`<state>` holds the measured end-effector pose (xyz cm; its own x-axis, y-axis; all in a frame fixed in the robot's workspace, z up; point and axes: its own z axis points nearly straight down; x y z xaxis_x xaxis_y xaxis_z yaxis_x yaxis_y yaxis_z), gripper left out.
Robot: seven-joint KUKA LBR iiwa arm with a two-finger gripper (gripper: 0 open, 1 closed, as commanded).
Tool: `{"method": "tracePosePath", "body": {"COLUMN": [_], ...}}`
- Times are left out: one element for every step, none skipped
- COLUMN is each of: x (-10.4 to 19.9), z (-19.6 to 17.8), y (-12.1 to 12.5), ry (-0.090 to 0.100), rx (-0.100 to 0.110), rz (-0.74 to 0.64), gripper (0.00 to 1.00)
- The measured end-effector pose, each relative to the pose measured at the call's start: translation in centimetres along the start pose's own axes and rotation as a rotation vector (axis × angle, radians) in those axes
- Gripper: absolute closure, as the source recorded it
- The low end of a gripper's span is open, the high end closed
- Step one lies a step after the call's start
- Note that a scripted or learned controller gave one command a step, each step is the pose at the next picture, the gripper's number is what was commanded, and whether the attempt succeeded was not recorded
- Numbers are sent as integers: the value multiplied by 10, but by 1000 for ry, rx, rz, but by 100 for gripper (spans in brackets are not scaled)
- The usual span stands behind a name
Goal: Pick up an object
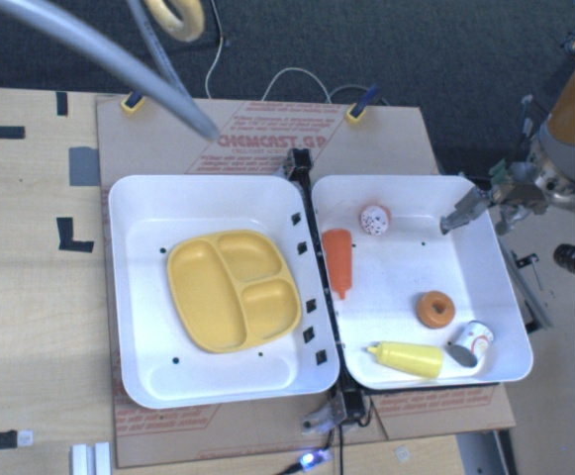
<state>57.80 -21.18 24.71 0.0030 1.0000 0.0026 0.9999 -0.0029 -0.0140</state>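
Observation:
The right bin point(485, 265) holds an orange carrot point(337, 261) by its left wall, a white speckled ball point(373, 220) toward the back, an orange donut point(434, 309), a yellow squeeze bottle point(406, 358) lying at the front, and a small white and grey can point(470, 342) in the front right corner. My gripper point(483, 214) hovers over the bin's back right rim, open, with nothing between its fingers. It is well to the right of the ball and behind the donut.
A yellow divided plate point(235, 290) lies in the left bin point(129, 265). A black divider point(312, 265) runs between the bins. Both bins rest on a cardboard sheet point(267, 137), and a grey pole point(79, 38) crosses the upper left.

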Motion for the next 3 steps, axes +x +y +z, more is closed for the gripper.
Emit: {"method": "tracePosePath", "body": {"x": [1, -8, -3], "z": [-8, 45, 91], "y": [2, 7, 3], "ry": [-3, -3, -2], "rx": [-13, -8, -8], "rz": [-4, -3, -4], "gripper": [0, 0, 0]}}
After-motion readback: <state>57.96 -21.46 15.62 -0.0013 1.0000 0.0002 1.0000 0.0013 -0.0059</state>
